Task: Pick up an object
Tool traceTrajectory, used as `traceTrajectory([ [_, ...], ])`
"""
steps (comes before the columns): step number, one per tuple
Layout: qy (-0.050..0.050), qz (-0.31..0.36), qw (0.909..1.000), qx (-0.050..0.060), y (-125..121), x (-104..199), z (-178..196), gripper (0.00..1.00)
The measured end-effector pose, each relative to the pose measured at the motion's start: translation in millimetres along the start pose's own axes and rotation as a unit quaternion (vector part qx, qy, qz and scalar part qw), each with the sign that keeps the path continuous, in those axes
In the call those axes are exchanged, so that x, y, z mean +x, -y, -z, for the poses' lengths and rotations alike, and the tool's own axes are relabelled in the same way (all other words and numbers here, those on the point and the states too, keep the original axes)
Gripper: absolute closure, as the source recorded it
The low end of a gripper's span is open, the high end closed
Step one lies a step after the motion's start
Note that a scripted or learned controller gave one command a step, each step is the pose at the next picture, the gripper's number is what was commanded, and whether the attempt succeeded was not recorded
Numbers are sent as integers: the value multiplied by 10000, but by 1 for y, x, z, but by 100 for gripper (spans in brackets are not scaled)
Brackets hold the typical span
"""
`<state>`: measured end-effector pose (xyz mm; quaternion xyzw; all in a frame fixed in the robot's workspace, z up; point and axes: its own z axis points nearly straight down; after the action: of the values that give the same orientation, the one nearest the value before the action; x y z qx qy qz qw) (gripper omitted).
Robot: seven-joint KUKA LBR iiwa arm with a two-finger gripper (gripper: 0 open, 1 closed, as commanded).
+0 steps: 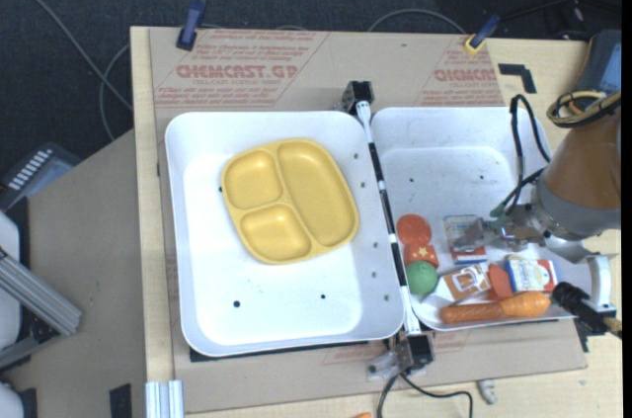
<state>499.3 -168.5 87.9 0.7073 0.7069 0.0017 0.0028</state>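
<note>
I see the arm (583,179) coming in from the right edge of the frame, its orange band over the right white bin (434,139). The gripper (486,230) sits low in the lower middle of that bin, just above the pile of small items, but I cannot tell how its tips stand, and I see nothing clearly between them.

The objects are crowded into the lower part of the right bin. Next to the divider I see a red round piece (414,229), a green ball-like item (422,280) below it, and something red with a small yellow mark (423,254) between the two. To their right lies a small box with orange and white print (465,284), then a red, white and blue package (523,274) near the bin's right side. An orange carrot (494,309) lies lengthwise along the bottom rim.

In the left white bin (197,238), a yellow three-compartment plate (288,200) sits in the upper middle, well apart from the clutter.
</note>
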Motion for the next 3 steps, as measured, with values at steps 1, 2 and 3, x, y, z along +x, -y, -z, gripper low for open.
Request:
traceTrajectory([
  [1,-8,3,10000,-19,-1,2,10,100],
  [2,-8,0,10000,-14,-1,1,10,0],
  [3,2,9,10000,7,-80,-10,159,0],
])
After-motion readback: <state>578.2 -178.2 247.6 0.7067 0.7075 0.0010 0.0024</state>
